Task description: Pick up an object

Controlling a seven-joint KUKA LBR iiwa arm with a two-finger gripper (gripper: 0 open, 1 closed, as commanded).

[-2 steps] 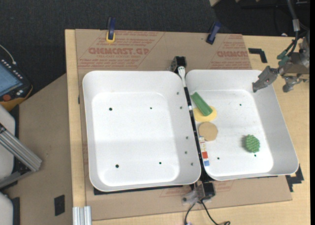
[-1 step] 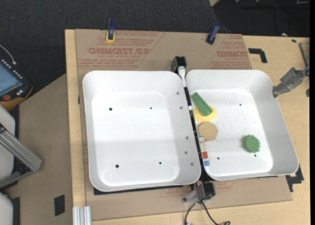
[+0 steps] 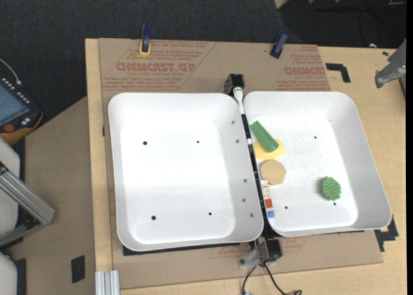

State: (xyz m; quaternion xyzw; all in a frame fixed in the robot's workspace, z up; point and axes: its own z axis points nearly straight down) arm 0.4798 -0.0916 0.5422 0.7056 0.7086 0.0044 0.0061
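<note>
Fingers [image 3: 391, 71] at right edge, beyond bins | green block [image 3: 264, 135], green ball [image 3: 330, 188] unobstructed

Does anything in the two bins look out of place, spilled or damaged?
Nothing looks spilled or damaged. The green block lies tilted across a yellow piece, crowded against the right bin's left wall with the tan disc; the green ball sits apart.

At the camera view's right edge, a small piece of the robot arm [image 3: 392, 71] shows. It is a flat, angular grey metal part with a pale upper face and a darker underside, its corner pointing left. No cables, screws or markings can be made out on it.
</note>
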